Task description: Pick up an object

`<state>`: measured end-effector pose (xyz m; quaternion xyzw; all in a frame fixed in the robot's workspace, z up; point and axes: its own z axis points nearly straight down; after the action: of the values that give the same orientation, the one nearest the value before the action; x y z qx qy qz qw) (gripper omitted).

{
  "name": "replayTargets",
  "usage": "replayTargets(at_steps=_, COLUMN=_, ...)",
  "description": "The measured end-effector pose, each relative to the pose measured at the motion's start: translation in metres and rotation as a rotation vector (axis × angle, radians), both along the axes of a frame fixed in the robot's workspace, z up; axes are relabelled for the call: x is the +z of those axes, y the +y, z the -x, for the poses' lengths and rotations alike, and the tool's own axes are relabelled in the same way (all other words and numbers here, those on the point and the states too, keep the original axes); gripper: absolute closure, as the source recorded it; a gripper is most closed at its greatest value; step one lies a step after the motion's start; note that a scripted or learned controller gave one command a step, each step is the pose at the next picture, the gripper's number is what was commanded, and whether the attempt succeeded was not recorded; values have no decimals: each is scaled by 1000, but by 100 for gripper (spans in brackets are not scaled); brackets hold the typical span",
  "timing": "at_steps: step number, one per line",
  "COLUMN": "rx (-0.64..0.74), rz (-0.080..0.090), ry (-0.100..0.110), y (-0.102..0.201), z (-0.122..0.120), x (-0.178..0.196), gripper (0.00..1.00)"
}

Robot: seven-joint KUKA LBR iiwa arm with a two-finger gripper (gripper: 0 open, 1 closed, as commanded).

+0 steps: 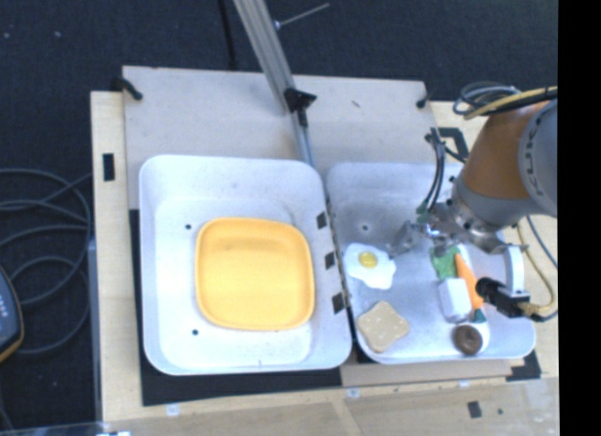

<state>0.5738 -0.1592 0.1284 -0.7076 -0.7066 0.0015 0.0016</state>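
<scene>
Nearest us lay a tan toast slice (382,325) beside a fried egg (368,266); no writing was legible; we couldn't tell our gripper's (449,237) state

No readable text anywhere on the bench.

No letters, numbers, brand marks or signs can be made out: none on the two shallow white plastic bins (155,190), none on the square yellow plastic plate (254,272) in the left bin, and none on the toy fried egg (368,266), the tan toast slice (381,325) or the small items at the right bin's near right corner. The grey arm with its orange band (498,157) carries no legible label at this size, and the pale wooden bench top (216,105) bears only small black clips and tape marks, not writing.
</scene>
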Motion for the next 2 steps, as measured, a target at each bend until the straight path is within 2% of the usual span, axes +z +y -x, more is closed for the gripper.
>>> replayTargets(at_steps=1, rx=0, rz=2, ry=-6, y=-1, z=0, x=-27, gripper=0)
replayTargets(at_steps=2, rx=-1, rz=0, ry=-9, y=-1, z=-1, x=-16, gripper=100)
